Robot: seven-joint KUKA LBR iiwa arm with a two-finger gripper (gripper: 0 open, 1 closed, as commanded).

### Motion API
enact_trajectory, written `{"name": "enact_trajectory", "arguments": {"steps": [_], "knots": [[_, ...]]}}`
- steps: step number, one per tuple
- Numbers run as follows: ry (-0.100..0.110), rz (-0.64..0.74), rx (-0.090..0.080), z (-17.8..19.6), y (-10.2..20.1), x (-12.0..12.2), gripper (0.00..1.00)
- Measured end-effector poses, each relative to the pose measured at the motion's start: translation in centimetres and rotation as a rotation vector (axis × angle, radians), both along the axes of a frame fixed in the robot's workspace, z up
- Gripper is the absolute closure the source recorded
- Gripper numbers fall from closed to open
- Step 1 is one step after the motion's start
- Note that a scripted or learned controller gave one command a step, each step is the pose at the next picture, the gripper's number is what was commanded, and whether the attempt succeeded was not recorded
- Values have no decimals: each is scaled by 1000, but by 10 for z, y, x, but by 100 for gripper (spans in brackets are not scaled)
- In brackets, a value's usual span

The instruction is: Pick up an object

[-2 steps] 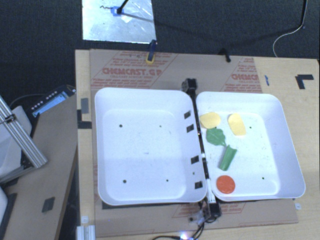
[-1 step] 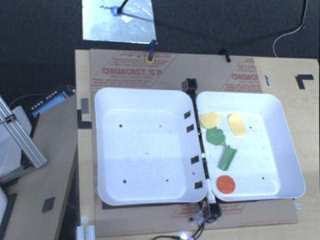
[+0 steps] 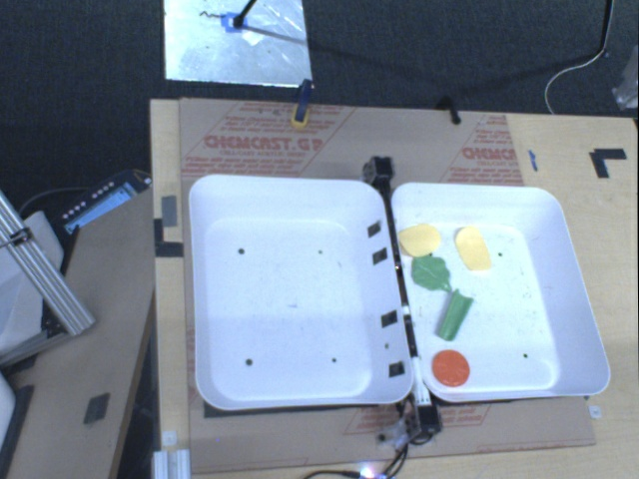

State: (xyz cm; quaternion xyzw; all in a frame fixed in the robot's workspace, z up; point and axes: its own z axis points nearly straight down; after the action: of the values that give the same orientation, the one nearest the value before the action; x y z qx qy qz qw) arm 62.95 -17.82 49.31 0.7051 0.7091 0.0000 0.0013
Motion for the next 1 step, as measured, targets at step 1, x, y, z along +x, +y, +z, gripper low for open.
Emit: {"name": "enact_trajectory", "arguments": {"steps": [1], "knots": [[-4,2,2,42,44,-49,100]]}}
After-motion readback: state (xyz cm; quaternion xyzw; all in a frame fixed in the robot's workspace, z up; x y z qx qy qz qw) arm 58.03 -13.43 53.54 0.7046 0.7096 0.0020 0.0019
